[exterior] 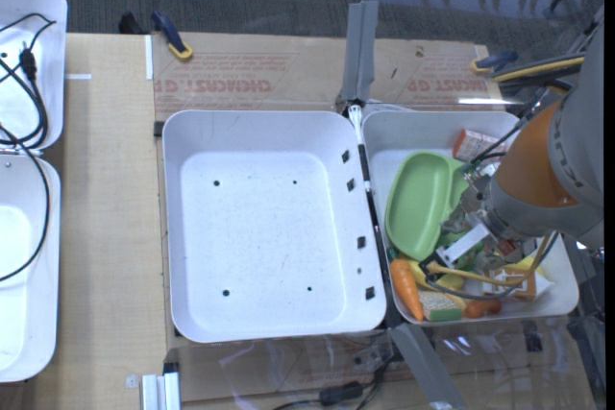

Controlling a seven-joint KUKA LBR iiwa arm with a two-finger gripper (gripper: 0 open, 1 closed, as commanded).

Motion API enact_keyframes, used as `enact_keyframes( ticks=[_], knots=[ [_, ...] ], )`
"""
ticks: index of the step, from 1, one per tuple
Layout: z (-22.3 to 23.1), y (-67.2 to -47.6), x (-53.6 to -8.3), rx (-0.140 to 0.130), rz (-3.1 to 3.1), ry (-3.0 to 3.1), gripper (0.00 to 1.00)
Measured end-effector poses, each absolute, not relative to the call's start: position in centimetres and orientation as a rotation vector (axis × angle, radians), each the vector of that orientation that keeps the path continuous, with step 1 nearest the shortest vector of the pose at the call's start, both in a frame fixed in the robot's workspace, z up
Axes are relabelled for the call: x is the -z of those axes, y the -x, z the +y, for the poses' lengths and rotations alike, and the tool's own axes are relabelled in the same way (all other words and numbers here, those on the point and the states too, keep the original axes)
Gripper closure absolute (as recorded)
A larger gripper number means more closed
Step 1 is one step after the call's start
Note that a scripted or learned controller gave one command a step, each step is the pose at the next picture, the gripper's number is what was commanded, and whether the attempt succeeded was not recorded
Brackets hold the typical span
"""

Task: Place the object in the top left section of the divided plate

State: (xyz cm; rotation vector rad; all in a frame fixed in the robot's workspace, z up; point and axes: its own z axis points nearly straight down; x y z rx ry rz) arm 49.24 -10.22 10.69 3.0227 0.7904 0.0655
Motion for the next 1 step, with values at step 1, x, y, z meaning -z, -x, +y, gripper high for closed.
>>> enact_keyframes(
  ticks=[1],
  knots=[
    [-10.23,-49.22,-10.69,-0.065,0.79,-3.023,0.0]
  ],
)
